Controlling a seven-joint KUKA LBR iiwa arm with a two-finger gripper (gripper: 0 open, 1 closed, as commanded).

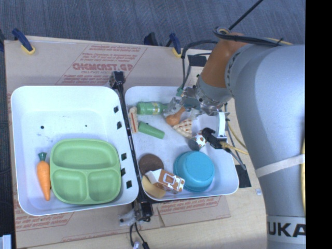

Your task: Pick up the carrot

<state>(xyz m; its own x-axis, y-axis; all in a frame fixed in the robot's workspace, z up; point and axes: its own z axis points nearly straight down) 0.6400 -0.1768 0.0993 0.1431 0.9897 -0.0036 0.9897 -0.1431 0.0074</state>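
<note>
- Judging progress: nothing done yet w/ the carrot (43, 176); it lies flat on the floor of the left bin (26, 102), at the near-left edge, leaf end away from the camera, just beside the green plate (86, 171), maybe touching its rim.
- Arm (259, 102) is over the right bin (228, 178) instead, wrist low at its far-right part, well apart from the carrot.
- Gripper (188, 106) sits among clutter there: green bottle (149, 108) on one side, an orange-brown toy (175, 117) just below it. Can't tell if it's apart or together, wrist blocks the tips; no item visibly clamped.
- Other stuff in right bin: green cylinder (151, 130), blue bowl (194, 171), brown disc (150, 163), small toy truck (171, 181). None relevant.
- Left to do (my read): all of it. Lift clear of right bin, cross over the divider, come down on the carrot, close, raise.
- Risk: carrot hugs both plate & bin wall, so little room for a grasp across it.
</note>
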